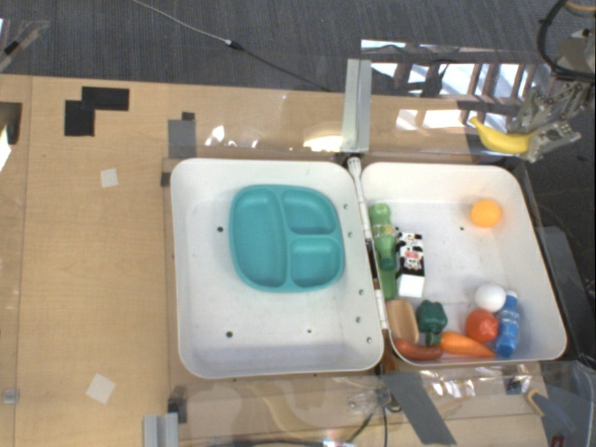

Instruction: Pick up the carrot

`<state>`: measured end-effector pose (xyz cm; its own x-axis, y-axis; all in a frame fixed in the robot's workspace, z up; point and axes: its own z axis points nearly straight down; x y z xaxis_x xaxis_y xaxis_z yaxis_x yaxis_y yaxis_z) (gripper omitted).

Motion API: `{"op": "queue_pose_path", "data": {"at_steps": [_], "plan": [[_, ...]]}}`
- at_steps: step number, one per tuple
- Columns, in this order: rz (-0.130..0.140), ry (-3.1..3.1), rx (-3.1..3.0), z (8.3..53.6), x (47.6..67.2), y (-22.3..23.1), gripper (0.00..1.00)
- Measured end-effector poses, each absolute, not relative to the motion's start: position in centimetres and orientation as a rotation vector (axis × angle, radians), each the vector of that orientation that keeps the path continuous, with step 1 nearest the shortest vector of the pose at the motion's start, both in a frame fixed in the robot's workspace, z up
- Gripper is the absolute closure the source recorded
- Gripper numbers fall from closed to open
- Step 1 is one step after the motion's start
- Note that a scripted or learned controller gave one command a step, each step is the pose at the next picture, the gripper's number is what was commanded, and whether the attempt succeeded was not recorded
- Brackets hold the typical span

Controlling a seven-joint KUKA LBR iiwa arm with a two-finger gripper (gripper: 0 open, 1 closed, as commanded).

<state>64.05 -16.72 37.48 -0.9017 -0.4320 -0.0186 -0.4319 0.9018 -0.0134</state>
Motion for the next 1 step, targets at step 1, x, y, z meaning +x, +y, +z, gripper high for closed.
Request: {"op": "queue_pose_path", "data": {"at_steps": [1], "plan": [[-0.01, 2.979, -0.953, 38.86, 63.93, -20.53, 1.0]]}}
